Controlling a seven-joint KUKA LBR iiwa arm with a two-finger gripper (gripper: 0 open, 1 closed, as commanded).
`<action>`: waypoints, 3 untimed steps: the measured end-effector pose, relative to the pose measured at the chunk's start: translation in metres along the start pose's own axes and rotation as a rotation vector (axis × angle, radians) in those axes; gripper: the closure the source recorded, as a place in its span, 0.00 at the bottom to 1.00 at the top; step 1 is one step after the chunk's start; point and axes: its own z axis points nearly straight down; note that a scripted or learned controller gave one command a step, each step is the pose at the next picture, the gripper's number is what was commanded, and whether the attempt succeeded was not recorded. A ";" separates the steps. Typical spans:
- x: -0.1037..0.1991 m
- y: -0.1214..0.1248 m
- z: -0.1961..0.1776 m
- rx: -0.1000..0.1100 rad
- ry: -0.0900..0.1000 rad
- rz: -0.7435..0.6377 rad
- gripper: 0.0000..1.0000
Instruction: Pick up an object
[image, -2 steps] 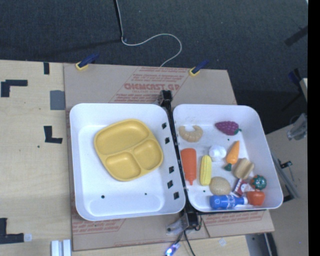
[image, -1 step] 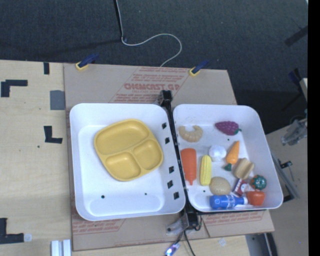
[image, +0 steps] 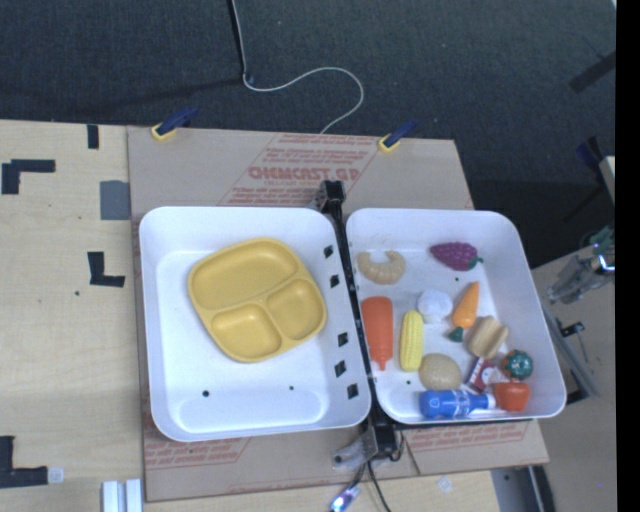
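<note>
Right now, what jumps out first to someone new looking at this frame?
The yellow divided plate lying alone in the left bin. Next, the crowd of toy food in the right bin: an orange hot dog beside a corn cob near the centre, purple grapes at the far side, and a blue bottle along the near wall.

The light is soft and even, and it seems to come from above. The two shallow white plastic bins (image: 160, 330) look very bright, almost glowing. Shadows are faint and small. The dark carpet floor (image: 120, 50) looks dim. Everything is a little fuzzy and grainy.
</note>
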 end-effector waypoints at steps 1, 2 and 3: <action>0.000 0.000 0.017 -0.002 -0.001 0.000 1.00; 0.033 0.001 -0.043 -0.010 -0.001 -0.004 1.00; -0.002 0.000 -0.018 -0.001 -0.002 0.003 1.00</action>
